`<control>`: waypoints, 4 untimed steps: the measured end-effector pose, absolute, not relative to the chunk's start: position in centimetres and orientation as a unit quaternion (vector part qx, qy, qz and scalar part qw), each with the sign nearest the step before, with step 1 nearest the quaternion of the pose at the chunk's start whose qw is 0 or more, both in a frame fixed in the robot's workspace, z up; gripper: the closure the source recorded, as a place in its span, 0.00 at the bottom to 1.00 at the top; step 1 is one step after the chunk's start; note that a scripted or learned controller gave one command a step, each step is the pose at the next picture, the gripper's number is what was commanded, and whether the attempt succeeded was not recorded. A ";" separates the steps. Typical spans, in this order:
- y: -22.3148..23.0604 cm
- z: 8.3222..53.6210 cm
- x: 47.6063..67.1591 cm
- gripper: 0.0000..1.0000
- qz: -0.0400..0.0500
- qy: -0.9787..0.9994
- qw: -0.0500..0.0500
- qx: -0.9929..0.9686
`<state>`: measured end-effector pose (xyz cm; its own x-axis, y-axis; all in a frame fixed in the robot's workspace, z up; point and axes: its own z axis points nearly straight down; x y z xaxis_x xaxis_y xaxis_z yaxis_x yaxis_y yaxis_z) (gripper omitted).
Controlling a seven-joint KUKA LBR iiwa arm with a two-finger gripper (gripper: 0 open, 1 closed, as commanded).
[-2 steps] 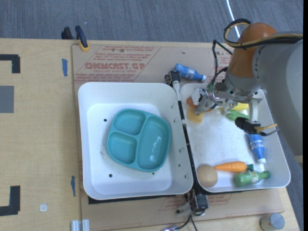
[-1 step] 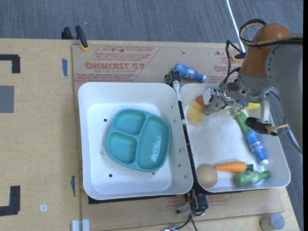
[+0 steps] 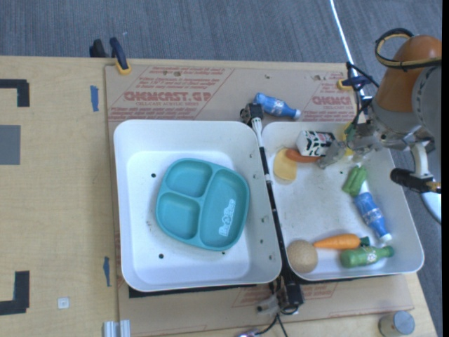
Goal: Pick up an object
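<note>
On cardboard-topped bench, two white bins

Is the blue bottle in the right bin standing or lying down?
Lying down: the blue bottle rests lengthwise on the floor of the right bin.

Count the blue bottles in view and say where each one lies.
2. One blue bottle lies on the board just beyond the bins, near their shared far corner. The other blue bottle lies inside the right bin, toward its right side. The arm may hide more.
</note>
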<state>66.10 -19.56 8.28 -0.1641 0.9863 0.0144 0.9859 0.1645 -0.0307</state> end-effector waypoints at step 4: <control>-19.5 8.3 66.1 0.00 0.007 -0.763 0.015 -0.646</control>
<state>66.12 -19.55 8.29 -0.1647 0.9862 0.0140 0.9858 0.1651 -0.0305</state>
